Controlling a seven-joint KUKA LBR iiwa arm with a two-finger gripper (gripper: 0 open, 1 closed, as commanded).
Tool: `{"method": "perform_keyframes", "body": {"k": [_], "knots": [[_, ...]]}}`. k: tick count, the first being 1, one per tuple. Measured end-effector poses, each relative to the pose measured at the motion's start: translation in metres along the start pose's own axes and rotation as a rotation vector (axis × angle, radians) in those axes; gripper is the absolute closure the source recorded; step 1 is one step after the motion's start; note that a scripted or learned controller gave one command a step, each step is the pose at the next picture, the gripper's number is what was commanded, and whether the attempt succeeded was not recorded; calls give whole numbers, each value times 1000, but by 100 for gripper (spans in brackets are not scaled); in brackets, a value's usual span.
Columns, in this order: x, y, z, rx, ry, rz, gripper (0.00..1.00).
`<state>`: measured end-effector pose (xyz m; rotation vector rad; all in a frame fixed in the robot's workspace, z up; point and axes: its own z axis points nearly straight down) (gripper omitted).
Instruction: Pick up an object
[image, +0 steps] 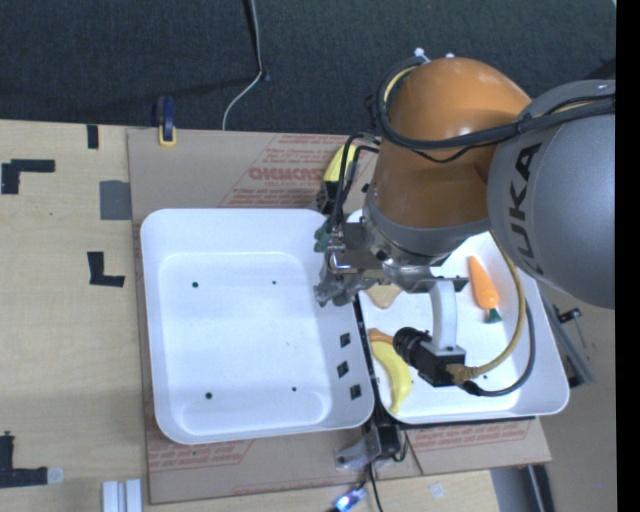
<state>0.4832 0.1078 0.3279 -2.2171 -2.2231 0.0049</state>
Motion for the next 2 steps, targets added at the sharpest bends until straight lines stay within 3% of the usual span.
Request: {"method": "perform_keyframes", "body": {"k": [1, 2], "knots": [[-40, 1, -43, -6, 0, 4, 100], [-38, 0, -50, -1, -1, 0, 100]]}}
